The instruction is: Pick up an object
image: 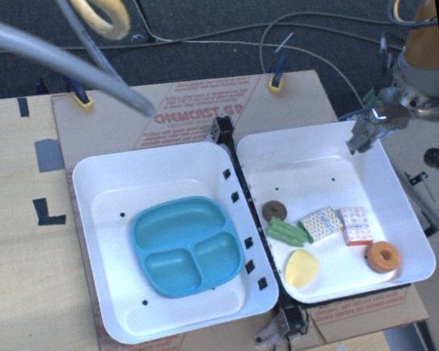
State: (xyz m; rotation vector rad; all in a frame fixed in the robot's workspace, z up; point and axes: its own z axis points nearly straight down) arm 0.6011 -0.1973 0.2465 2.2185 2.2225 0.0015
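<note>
From my seat the arm (pixel 419 59) comes in at 3 o'clock, grey metal with the orange band up top, and its jaws (pixel 361 139) hang over the right bin's (pixel 321 147) rim at about 2 o'clock of that bin. I can't tell how the jaws stand, they're just a dark blur at this angle, and I see nothing between them.

Both bins are shallow, glossy white plastic with rounded corners, sitting on brown printed cardboard (pixel 193 109) on the pale wood table (pixel 17 242).

All the pickable stuff sits in the lower half of the right bin, well apart from the jaws:
- small brown disc (pixel 274 211), roughly 9 o'clock
- green leafy-looking piece (pixel 287 232), just below the disc
- speckled box (pixel 321 223), touching the green piece's right side
- red-and-white packet (pixel 355 225), just right of the box
- smooth yellow lump (pixel 301 269), at 7 o'clock
- orange ring (pixel 383 256), donut shaped, at 5 o'clock

The left bin (pixel 99 188) holds a blue plate (pixel 187 245) with three compartments, matte plastic, slightly tilted.
</note>
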